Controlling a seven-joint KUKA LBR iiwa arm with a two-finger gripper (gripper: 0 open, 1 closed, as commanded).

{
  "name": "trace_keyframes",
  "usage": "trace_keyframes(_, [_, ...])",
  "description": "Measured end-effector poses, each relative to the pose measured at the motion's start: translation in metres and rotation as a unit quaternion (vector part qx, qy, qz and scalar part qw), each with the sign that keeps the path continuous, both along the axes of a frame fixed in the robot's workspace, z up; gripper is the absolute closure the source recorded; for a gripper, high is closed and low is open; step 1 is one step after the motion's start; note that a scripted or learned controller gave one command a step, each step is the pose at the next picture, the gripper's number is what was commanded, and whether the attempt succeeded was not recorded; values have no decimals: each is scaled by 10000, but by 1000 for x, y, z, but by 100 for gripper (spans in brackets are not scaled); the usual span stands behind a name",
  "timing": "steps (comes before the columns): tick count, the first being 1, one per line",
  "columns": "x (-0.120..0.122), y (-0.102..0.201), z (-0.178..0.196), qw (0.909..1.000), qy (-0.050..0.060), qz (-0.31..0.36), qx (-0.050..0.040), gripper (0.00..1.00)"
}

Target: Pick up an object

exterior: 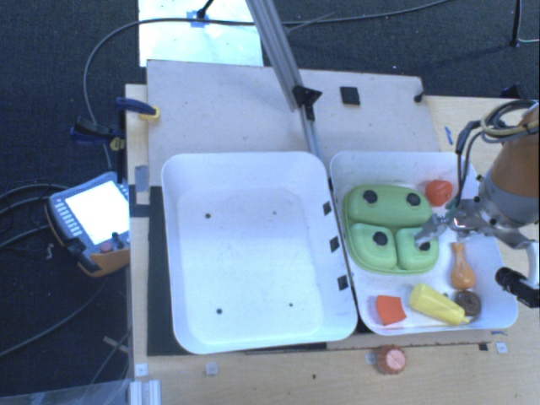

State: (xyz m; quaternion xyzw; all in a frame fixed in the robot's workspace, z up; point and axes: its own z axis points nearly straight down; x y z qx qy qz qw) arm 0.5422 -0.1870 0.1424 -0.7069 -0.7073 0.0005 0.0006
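The right bin (506, 315) holds a large green toy with black dots (384, 224), a red ball (438, 192), an orange drumstick-shaped piece (461, 267), a yellow piece (436, 303), a brown ring (469, 304) and a red-orange block (389, 310). My gripper (432, 231) reaches in from the right. It hangs at the right edge of the green toy, just left of the drumstick's top and below the red ball. I see nothing held in it.
The left bin (181, 175) sits beside the right one. A slanted metal pole (278, 45) crosses the back of the bench. A small round orange disc (391, 360) lies on the bench in front of the right bin. Cables loop above my wrist (494, 129).
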Motion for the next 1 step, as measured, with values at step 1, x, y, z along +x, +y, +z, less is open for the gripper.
trace_keyframes(1, [2,0,13,10000,-31,6,-10,100])
